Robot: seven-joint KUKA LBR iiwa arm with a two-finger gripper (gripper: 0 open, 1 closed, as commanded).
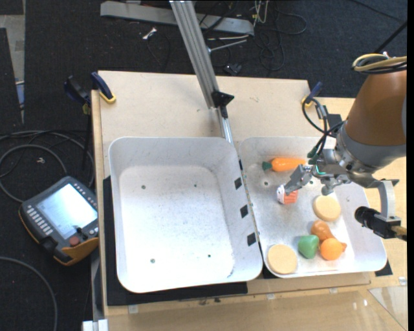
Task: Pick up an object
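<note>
Here the claw [292, 186] hangs low over the right white bin [369, 258], its fingers seemingly closed on a small red-and-white block [287, 196], though whether the grip is firm is hard to tell. Just beyond, on the far side, lies an orange plastic carrot [284, 164], long axis running left-right. No readable writing anywhere.

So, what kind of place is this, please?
Most likely a robotics lab. A robot arm reaches over two white bins on a wooden bench, a teach pendant lies on the dark floor, and cables lie behind.
</note>
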